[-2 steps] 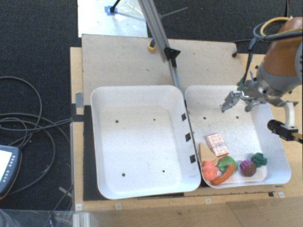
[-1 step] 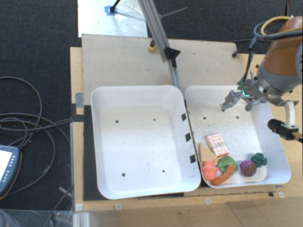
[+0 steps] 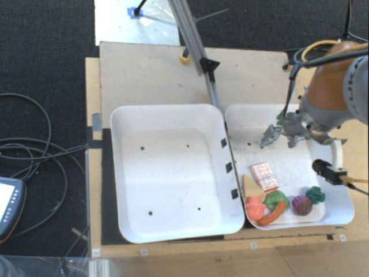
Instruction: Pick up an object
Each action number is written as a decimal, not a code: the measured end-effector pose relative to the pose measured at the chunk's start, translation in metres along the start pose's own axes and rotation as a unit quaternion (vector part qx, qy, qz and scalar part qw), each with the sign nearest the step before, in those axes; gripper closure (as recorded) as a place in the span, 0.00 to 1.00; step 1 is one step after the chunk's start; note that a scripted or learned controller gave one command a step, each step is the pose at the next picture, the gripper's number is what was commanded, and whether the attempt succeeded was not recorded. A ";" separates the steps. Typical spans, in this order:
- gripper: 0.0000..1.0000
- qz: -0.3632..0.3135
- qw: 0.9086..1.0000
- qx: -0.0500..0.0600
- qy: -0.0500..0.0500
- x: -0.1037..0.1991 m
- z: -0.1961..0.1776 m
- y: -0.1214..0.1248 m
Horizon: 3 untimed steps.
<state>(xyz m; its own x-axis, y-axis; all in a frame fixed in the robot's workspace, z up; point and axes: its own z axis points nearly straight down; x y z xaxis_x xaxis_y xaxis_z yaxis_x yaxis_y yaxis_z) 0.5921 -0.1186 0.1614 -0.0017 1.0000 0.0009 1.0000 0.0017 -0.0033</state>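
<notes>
Toy food cluster (image 3: 277, 203) along right bin's (image 3: 242, 120) near edge, claw (image 3: 282, 137) above, spread wide, nothing between its fingers.

A robotics lab: plain bench (image 3: 150, 77) with two white bins (image 3: 124, 120), loose floor cables (image 3: 34, 154), a handheld control pendant (image 3: 8, 203).

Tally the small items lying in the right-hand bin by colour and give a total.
Red-and-white patterned small box: 1
Tan wedge-shaped piece: 1
Orange-pink items: 2
Green items: 2
Purple round item: 1
Total: 7
</notes>
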 end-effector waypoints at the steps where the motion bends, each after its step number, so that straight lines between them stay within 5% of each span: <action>1: 0.00 0.001 1.000 0.000 0.000 0.009 0.058 -0.003; 2: 0.00 0.000 1.000 -0.001 0.000 0.009 0.071 -0.003; 3: 1.00 0.001 1.000 -0.003 0.000 0.008 0.059 -0.002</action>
<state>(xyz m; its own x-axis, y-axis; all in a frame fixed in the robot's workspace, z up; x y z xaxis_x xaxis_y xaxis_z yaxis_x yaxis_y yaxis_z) 0.5903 -0.1100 0.1020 0.0000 1.0000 0.0004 1.0000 0.0000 0.0035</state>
